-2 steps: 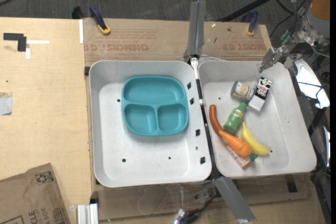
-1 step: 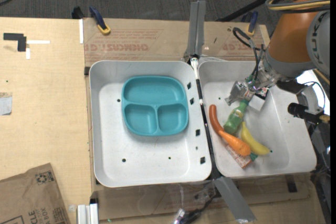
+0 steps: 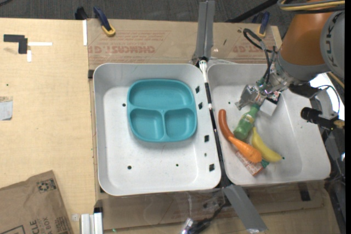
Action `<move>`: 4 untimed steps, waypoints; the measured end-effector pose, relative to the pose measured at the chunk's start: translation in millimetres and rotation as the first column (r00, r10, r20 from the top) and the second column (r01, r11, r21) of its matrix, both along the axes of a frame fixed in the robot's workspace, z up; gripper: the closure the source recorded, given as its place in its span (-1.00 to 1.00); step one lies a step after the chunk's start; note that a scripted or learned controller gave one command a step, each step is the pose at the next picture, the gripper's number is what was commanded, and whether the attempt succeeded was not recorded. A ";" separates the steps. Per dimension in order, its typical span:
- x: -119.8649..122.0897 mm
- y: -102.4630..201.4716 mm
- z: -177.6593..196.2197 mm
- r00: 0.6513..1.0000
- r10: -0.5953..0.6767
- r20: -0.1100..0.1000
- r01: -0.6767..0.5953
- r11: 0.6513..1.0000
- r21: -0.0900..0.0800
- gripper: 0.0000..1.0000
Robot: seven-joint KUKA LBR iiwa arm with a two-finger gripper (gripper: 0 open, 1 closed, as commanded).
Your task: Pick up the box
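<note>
The box (image 3: 251, 165) is small and flat with a pale, reddish print. It lies near the front of the right bin (image 3: 307, 170), partly under an orange carrot (image 3: 244, 149) and a yellow banana (image 3: 265, 149). My gripper (image 3: 248, 98) hangs over the back half of that bin, just above the cap end of a green bottle (image 3: 244, 124). It is well behind the box and apart from it. Nothing shows held in it.
A red chili-like piece (image 3: 224, 123) lies along the right bin's left wall. The left bin (image 3: 109, 167) holds a teal divided plate (image 3: 162, 110). A grey divider bar (image 3: 205, 35) runs between the bins. The arm's orange band (image 3: 307, 35) looms over the right bin's back corner.
</note>
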State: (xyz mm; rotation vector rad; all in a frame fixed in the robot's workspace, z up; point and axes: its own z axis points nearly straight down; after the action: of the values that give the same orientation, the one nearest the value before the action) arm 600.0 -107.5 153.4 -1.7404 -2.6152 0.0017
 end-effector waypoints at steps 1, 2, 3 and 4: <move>59.0 -35.3 1.1 0.987 -0.161 0.002 0.161 0.987 -0.001 -1.00; 59.2 -20.2 -60.9 0.996 -0.093 0.002 0.093 0.996 0.000 -1.00; 60.2 -21.0 -50.1 0.996 -0.092 0.006 0.092 0.996 -0.002 1.00; -17.8 28.6 38.3 1.000 0.002 0.001 -0.002 1.000 0.000 1.00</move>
State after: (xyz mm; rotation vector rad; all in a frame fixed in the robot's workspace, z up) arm 582.2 -78.9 191.8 -1.7385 -2.6172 0.0012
